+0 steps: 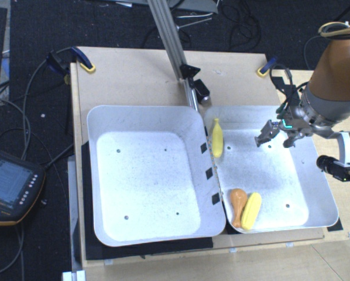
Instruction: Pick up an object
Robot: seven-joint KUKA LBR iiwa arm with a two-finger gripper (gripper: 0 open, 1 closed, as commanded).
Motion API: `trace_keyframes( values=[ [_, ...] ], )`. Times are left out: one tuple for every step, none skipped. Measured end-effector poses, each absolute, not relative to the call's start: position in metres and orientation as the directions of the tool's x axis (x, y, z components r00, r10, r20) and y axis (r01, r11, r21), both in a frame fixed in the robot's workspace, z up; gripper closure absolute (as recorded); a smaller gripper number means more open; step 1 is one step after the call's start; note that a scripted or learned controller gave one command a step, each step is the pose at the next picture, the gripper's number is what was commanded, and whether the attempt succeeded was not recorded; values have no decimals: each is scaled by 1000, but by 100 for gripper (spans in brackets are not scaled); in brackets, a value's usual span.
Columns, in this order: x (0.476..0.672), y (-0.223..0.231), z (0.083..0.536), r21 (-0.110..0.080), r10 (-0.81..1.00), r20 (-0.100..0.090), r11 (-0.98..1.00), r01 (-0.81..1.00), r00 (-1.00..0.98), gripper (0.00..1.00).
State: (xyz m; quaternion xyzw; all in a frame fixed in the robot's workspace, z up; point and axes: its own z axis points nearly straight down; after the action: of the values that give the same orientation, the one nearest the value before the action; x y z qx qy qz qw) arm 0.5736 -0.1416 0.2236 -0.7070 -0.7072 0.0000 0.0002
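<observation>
Three objects lie in the right bin [280,174]. A yellow banana-shaped piece [217,138] rests against the bin's left wall near the back. At the front left an orange piece [238,204] lies touching a yellow corn-like piece [251,209]. My gripper [277,136] hangs over the back right part of this bin, with its two dark fingers spread apart and nothing between them. It is well to the right of the banana-shaped piece and behind the other two.
The left bin [146,174] sits beside the right one, their walls meeting along a row of black clips [209,171]. A slanted metal pole [170,37] rises behind the bins. Clamps [81,60] hold the bench corners. A teach pendant [8,183] lies off the bench at left.
</observation>
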Motion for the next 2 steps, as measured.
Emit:
trace_keyframes(
  values=[
    [574,-142,224,0,1000,0,0,1000,0,0],
    [564,-141,176,-4,1000,0,0,1000,0,0]
  ],
)
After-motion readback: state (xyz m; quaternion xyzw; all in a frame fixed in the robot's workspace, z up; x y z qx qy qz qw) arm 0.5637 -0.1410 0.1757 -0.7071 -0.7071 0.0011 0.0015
